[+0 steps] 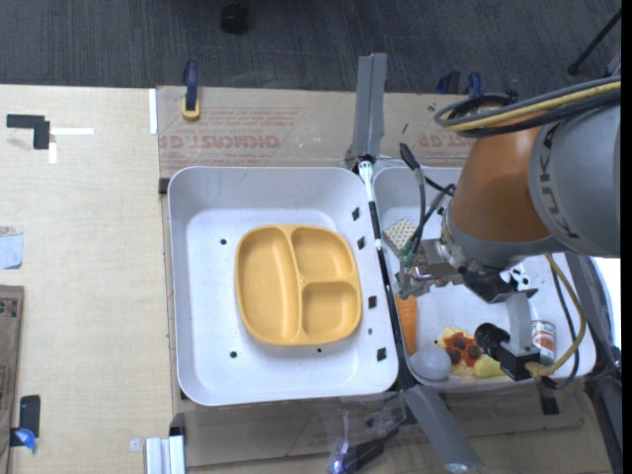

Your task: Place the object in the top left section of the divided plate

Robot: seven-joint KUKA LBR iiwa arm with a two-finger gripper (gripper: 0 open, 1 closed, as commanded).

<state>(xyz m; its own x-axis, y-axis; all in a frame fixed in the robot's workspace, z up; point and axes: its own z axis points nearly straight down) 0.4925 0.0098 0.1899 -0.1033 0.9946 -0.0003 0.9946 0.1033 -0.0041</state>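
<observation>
Hanging over the right bin point(583, 363), my arm point(533, 181) covers most of what lies inside, and I cannot make out which item is the task object. I cannot tell the state of the gripper point(420, 273). One yellow divided plate point(296, 284) sits in the left bin point(193, 294). Two white bins rest on a pale wood bench point(79, 265); dark carpet point(296, 18) lies beyond. An orange carrot-like piece point(406, 324) shows beside the divider.

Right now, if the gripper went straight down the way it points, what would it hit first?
Probably the orange carrot-like object in the right bin, just below the gripper; depth is hard to judge.
</observation>
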